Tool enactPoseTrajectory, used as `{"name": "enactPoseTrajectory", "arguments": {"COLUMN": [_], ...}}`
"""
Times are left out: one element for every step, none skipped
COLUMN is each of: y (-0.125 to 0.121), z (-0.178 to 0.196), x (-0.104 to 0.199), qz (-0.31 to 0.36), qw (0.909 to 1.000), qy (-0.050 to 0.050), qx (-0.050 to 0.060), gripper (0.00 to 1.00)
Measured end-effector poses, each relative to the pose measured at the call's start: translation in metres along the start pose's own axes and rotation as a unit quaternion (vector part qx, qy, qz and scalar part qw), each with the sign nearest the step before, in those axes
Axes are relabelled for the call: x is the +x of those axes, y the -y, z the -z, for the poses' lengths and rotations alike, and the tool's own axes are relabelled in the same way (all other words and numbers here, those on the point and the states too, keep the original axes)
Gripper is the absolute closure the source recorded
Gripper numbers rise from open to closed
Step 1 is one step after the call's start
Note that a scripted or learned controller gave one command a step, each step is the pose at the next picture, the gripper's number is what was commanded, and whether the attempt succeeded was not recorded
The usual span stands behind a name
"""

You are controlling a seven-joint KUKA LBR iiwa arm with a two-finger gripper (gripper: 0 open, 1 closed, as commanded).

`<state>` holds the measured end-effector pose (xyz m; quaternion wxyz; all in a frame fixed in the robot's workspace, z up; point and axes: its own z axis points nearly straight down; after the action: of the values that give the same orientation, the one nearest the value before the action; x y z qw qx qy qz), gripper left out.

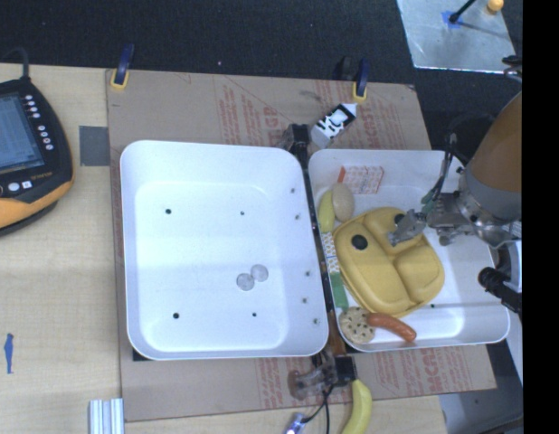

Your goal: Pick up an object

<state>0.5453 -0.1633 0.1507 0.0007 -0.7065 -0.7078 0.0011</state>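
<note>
From the overhead camera I see myself reaching in from the right, my gripper (408, 228) low over the right bin (460, 333) and sitting right at the upper right edge of the big yellow molded object (388, 260) that fills the bin's middle. Whether my jaws are spread or pressed together I cannot tell; they are too small and too blurred against the yellow plastic, and nothing shows clearly between them. I judge this to be the reach-and-close step of the pick: I am at or touching the yellow piece, not yet lifting it. The next move calls for a firm pinch on a rim or raised edge of that piece, since its broad rounded top gives little to bite, and then a straight lift clear of its neighbours. Those crowd in close: a pale egg-shaped thing (342, 202) and a yellow-green fruit (326, 213) at its upper left, a round speckled disc (355, 325) and an orange-red sausage shape (391, 326) at its lower edge. The left bin (144, 242) holds two small grey discs (251, 278). As for writing, a card (364, 177) in the right bin's far corner bears red print, and the cardboard (261, 107) under the bins carries reddish lettering, but neither is legible to me.
</note>
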Motion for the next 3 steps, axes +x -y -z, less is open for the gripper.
{"name": "enactPoseTrajectory", "arguments": {"y": [0.022, 0.029, 0.028], "z": [-0.031, -0.055, -0.043], "x": [-0.029, -0.021, -0.022], "qz": [0.001, 0.0, 0.002], "qw": [1.0, 1.0, 1.0], "qy": [0.0, 0.002, 0.003], "qx": [0.001, -0.004, -0.004], "gripper": [0.0, 0.0, 1.0]}}
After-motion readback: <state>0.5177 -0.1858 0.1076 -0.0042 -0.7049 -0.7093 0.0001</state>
